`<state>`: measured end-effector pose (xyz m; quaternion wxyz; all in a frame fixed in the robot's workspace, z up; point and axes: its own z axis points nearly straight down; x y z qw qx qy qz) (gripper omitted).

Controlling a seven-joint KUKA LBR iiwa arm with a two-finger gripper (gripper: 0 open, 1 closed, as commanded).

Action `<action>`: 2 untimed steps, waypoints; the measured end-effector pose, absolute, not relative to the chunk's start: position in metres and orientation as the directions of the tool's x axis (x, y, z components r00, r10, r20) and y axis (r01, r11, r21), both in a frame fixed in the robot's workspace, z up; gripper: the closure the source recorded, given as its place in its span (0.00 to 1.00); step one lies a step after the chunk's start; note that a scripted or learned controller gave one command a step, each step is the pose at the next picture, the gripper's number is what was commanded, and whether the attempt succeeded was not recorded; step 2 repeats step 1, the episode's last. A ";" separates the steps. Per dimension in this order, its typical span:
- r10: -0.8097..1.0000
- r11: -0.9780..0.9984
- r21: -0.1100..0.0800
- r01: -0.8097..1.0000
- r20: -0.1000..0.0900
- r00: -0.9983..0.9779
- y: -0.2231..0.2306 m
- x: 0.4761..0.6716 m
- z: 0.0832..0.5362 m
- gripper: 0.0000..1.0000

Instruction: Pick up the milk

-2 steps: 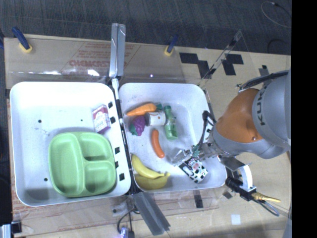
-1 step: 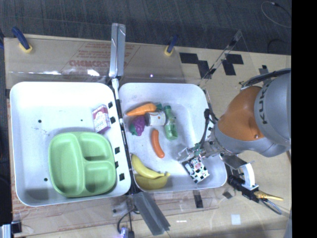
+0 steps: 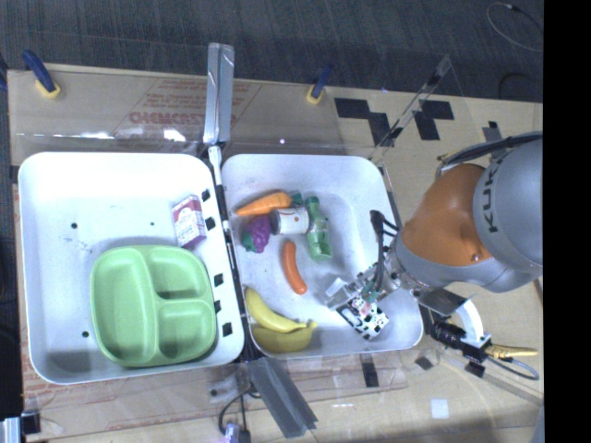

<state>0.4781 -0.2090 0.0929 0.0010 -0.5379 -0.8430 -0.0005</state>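
The hand (image 3: 362, 295) sits low in the near right corner of the right bin (image 3: 355, 169), reached in from the arm (image 3: 480, 224) on the right. It is down over the milk (image 3: 369, 317), a small white carton with black patches lying on the bin floor close to the near wall. The hand's parts blur into the carton there, so I cannot tell how it is set, nor whether it has any hold on the carton.

The relation that matters: the milk lies directly under and slightly to the near right of the hand, touching or all but touching it. No sideways reach seems needed; by my judgement the coming move is a close and a straight lift, with the bin's near wall and right wall both close enough to crowd it.

The carton looks tipped on its side, its long axis running on a slant from far left to near right. Which end is the top is too small to make out.

Further out, a banana (image 3: 275, 324) lies to the left along the near wall, and a sausage (image 3: 294, 268) beyond it. A carrot (image 3: 263, 204), a purple fruit (image 3: 258, 235), a can (image 3: 292, 221) and a green bottle (image 3: 317, 229) cluster at the far side. The left bin (image 3: 55, 210) holds a green tray (image 3: 152, 305) and a small red and white box (image 3: 188, 220).
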 end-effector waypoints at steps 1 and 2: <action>0.949 0.314 -0.001 0.949 0.000 -0.314 -0.173 0.490 0.203 1.00; 0.949 0.314 -0.001 0.949 0.000 -0.314 -0.173 0.490 0.203 1.00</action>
